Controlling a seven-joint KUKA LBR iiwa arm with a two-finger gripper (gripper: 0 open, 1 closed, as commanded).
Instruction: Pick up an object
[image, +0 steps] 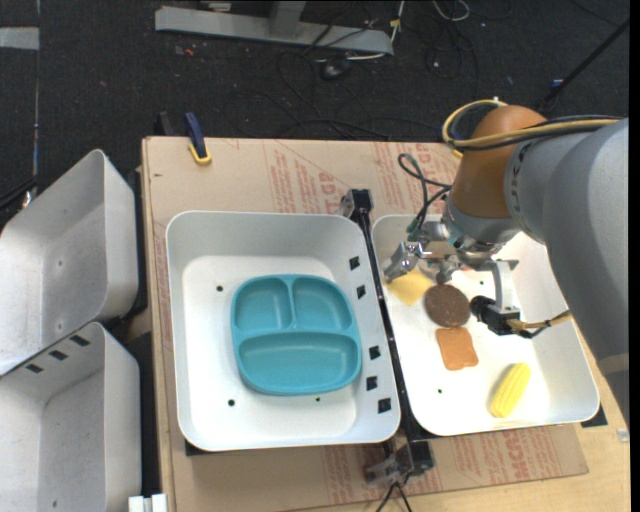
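Reaching in from the right, the grey arm (570, 200) with its orange band (490, 150) hangs over the far left corner of the right bin (560, 405). Its gripper (425, 262) points down at the food pieces gathered there, but whether it is spread or closed cannot be told from this slant, and nothing can be made out as held. Just below the gripper a pale yellow piece (407, 290) lies against the bin's left wall, touching a round brown patty (447, 306) beside it. Near the patty, toward the middle of the bin floor, rests a flat orange-brown slice (457, 349). A yellow corn cob (509, 389) lies apart from these, nearer the front right corner. The left bin (200, 400) carries a teal divided plate (296, 333) at the middle of its floor, its two small compartments toward the far edge
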